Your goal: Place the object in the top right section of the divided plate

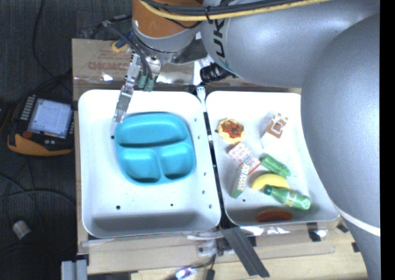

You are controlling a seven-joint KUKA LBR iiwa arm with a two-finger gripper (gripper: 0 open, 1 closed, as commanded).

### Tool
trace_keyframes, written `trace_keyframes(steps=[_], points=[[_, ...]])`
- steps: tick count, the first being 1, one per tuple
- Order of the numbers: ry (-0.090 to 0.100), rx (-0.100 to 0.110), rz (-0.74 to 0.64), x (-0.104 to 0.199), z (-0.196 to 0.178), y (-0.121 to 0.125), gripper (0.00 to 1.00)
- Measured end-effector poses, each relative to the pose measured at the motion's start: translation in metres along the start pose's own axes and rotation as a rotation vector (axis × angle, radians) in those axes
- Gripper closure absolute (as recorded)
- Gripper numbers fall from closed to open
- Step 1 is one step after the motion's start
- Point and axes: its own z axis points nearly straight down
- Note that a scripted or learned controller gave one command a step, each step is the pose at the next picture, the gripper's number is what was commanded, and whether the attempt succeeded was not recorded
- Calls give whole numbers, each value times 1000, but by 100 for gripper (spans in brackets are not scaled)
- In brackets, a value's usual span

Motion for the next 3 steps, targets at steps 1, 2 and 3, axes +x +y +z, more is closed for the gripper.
trace_keyframes(steps=[1,2,3], points=[[-4,-1,-232,-24,-64,9,0],[-2,-2,-636,-21,-56,9,0],[-5,-4,-980,-41,-97,15,0]])
